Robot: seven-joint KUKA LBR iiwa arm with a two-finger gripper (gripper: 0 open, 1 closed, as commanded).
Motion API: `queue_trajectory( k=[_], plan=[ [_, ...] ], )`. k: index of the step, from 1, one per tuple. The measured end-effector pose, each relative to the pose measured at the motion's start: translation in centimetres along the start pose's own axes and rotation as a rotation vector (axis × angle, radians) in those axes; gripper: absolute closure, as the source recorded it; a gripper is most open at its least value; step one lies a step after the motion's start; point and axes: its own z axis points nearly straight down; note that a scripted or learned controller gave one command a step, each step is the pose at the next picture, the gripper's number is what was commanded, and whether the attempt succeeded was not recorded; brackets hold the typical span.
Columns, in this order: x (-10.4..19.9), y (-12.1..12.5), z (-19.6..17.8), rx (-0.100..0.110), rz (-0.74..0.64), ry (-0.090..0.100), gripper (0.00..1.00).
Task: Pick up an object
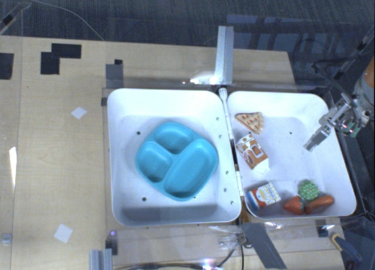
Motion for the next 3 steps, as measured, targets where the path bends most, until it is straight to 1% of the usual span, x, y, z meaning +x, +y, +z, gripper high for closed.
queue_trajectory(
  k=[1,2,3],
  plan=[
    [4.4,-1.1,11.4,0.002,0.022,0.005,0.00],
    [7.6,1.1,16.0,-0.003,0.239,-0.002,0.00],
    [12.4,6.3,8.1,0.000,0.078,0.003,0.00]
  ],
)
